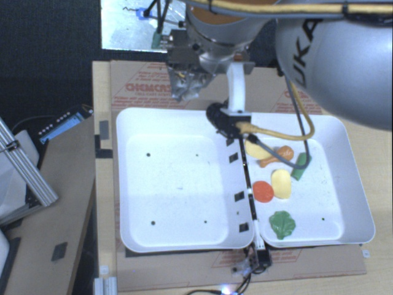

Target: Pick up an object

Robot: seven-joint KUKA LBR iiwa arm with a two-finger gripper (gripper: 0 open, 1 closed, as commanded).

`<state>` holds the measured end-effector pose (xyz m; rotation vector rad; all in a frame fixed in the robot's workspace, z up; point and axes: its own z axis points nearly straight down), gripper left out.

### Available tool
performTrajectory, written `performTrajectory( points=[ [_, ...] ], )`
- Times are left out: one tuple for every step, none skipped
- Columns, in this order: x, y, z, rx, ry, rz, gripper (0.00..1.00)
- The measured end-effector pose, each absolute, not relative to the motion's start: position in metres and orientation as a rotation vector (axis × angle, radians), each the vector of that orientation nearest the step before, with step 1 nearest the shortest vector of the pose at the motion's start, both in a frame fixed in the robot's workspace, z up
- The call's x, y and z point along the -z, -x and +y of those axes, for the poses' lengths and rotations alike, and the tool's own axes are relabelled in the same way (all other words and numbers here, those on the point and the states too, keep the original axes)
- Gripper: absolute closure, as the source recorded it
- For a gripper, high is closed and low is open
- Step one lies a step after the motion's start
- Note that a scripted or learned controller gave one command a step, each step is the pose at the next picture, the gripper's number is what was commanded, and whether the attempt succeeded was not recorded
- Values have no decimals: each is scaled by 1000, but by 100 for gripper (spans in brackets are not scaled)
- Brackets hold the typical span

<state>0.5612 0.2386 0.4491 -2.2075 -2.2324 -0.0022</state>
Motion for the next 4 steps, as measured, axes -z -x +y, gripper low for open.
performTrajectory(
  points=[
    [-541, -483, 235, 17, 2212, -2232, 100],
    [-268, -484, 234, -23, 2216, -2219, 100],
    [-401, -488, 235, 22, 2220, -2229, 100],
    [-482, -487, 234, 17, 2218, -2229, 100]
  ],
)
